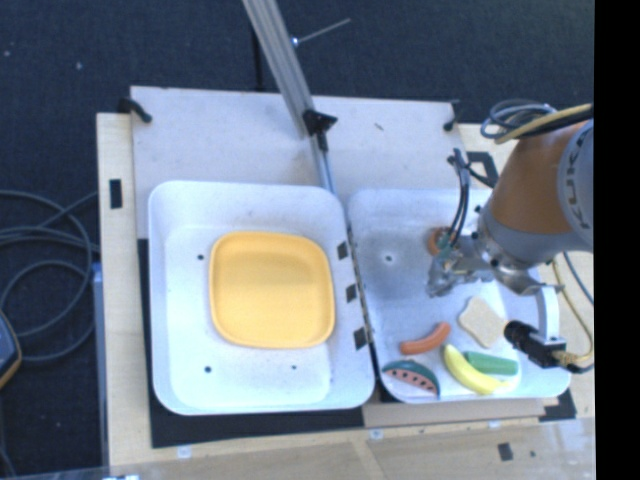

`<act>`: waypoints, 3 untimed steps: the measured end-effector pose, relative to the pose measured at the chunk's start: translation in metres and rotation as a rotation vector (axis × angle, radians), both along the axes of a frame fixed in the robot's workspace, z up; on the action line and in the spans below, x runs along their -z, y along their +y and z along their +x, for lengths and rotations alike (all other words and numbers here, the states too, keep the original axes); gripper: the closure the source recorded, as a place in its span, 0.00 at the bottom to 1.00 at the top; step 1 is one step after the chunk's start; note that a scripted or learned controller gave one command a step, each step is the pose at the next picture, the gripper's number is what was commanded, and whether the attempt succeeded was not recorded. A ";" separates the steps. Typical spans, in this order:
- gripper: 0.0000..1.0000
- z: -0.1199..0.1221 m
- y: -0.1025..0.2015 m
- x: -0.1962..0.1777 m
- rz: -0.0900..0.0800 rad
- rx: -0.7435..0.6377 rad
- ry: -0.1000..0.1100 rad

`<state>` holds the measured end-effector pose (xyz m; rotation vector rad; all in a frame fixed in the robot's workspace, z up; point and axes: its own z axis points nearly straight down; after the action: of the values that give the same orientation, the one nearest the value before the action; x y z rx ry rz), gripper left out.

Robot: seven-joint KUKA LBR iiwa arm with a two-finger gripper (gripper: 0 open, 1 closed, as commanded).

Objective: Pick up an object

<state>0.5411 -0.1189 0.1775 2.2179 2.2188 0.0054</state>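
Just below pincer [440, 280], sausage [426, 340].

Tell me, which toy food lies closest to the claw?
The tan bread slice, just below the claw. The sausage, banana and watermelon slice lie farther down.

The pale worktop [220, 128] bears two white bins side by side: the left bin [165, 268] and the right bin [385, 223].

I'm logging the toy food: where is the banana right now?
The banana lies near the front edge of the right bin, between the watermelon slice on its left and a green piece touching its right side.
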 end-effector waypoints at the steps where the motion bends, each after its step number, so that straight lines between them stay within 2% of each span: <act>1: 1.00 -0.005 -0.009 -0.051 0.000 0.001 0.000; 2: 1.00 -0.004 -0.010 -0.068 0.001 0.000 0.003; 3: 1.00 0.004 0.047 -0.058 0.001 -0.003 0.005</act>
<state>0.5454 -0.0719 0.2358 2.2175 2.2255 0.0012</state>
